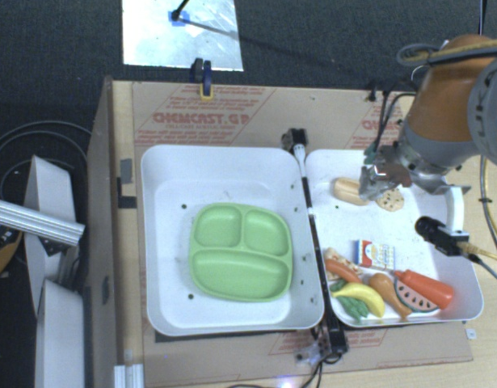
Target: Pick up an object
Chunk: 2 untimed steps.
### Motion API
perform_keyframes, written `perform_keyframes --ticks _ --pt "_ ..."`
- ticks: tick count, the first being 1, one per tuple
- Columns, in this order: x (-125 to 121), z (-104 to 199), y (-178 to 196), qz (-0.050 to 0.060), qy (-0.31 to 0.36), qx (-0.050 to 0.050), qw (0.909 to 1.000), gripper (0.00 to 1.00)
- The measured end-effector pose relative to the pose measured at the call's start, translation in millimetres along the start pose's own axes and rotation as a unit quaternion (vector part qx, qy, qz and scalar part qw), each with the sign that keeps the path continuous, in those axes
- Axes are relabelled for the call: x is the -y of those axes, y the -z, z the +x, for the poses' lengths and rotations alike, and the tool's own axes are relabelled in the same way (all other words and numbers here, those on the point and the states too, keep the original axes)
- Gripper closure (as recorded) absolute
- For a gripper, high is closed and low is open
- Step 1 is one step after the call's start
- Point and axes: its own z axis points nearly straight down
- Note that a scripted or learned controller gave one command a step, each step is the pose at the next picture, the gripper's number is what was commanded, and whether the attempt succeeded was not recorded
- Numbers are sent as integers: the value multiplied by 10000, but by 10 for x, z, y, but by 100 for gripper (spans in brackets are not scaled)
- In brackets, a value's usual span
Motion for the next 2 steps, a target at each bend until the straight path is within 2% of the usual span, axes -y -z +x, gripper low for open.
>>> perform_keyframes --ticks 1,2 --pt "-232 250 -353 21 36 -9 10000 100" --pt "-238 239 -229 4 48 -7 10000 100"
